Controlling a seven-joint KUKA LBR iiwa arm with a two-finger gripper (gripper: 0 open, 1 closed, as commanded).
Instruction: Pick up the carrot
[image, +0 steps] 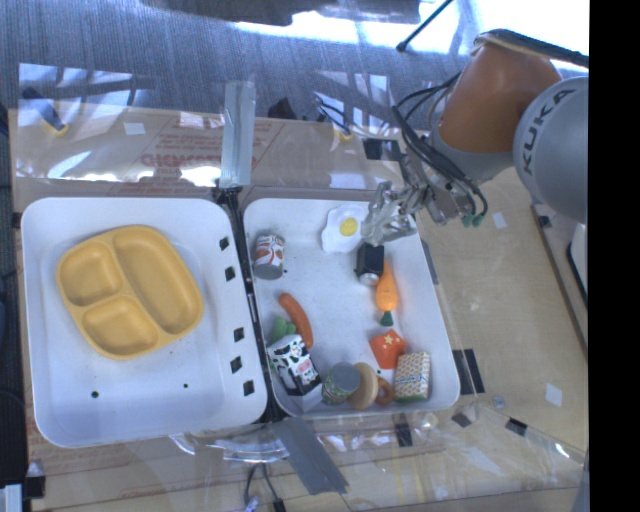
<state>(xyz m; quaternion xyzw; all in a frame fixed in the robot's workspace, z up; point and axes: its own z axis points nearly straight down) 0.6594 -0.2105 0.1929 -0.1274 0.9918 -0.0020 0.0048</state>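
Couldn't tell if the jaws were open or closed — the two-finger metal gripper (385, 222) was too cluttered to read, hovering near the right white plastic bin's (330, 395) far right corner. Just beside it sat a small dark cylinder (369, 262), and touching that, the small orange toy carrot (386, 289), lying along the bin's right wall. To do it well I'd come down centred on the carrot, squeezing across its width — well clear of the cylinder and wall.
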